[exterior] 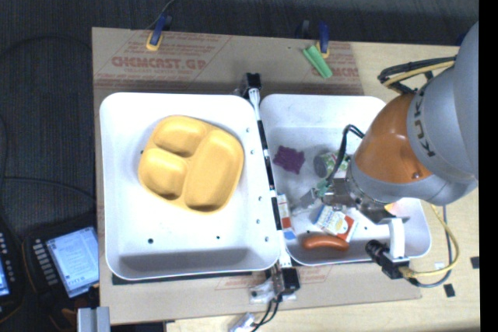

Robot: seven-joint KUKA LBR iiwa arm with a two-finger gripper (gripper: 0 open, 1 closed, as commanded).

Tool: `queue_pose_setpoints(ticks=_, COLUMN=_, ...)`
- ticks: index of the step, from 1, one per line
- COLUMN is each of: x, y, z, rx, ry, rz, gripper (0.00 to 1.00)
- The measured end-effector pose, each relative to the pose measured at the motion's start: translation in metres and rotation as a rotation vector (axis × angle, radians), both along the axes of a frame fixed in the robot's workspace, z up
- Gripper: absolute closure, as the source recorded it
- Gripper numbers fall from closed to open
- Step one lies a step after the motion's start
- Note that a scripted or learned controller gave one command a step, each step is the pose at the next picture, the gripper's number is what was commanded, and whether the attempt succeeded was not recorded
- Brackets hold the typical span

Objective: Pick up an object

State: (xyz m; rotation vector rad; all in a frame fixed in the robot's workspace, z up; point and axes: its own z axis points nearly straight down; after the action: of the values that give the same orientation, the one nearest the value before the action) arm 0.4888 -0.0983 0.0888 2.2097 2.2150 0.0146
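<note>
Grey arm (436, 128) hides its fingers over the right bin (373, 106); their state is unclear.

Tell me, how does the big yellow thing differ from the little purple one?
The yellow lumpy object is pale and far larger than the dark purple object. The yellow one lies in the left bin; the purple one shares the right bin with other small items. Neither is between the fingers.

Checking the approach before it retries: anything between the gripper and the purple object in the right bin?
Nothing visible does. The purple object lies on bare bin floor, apart from the clutter beneath the gripper. The right bin wall stands behind it, not between.
</note>
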Motion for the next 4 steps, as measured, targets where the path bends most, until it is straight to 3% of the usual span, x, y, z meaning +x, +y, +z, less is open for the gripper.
queue_pose_setpoints(ticks=4, x=-0.0003, y=0.0012, z=0.0000, rx=-0.002, ry=0.000, rz=-0.002, gripper=0.00)
